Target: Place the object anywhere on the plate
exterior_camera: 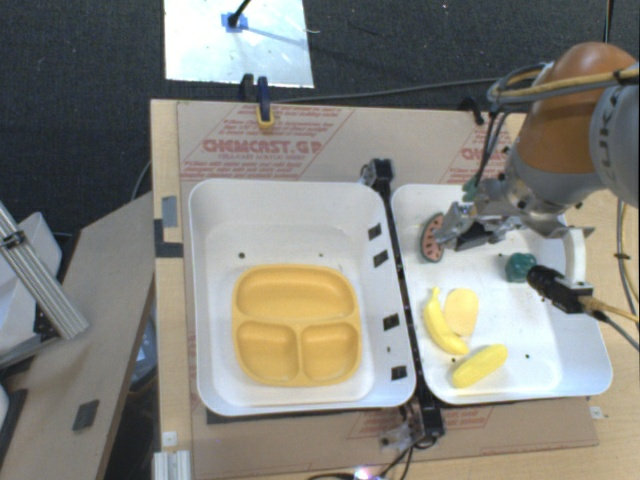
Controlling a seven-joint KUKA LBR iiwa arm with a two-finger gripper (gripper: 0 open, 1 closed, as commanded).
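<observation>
A bench seen from above at a slant, bearing two shallow white bins side by side.

Nearest the viewer, at about 7 o'clock from the picture's centre, the left bin (215, 268) holds a yellow plate (296, 324) with three compartments, nothing on it. At about 4 o'clock, the right bin (590, 363) holds toy food toward its near edge: a corn cob (479, 365), a banana (441, 328) and a pale yellow slice (461, 311), the last two touching each other. Farther back, near 3 o'clock, lies a small teal object (519, 265).

Beyond these, the grey and orange arm reaches in from the right. Its gripper (447, 231) sits low over the far part of the right bin, with a watermelon slice (432, 239) at its tip, just beside the divider between the bins. The slice appears to touch the fingers; whether they are spread or pinching it cannot be told from here.

Likely risk: if the grip on the thin slice is only partial, lifting could let it slip and fall back into the right bin. Carrying it low toward 9 o'clock could also catch the bin walls at the divider and knock it loose before the plate.
</observation>
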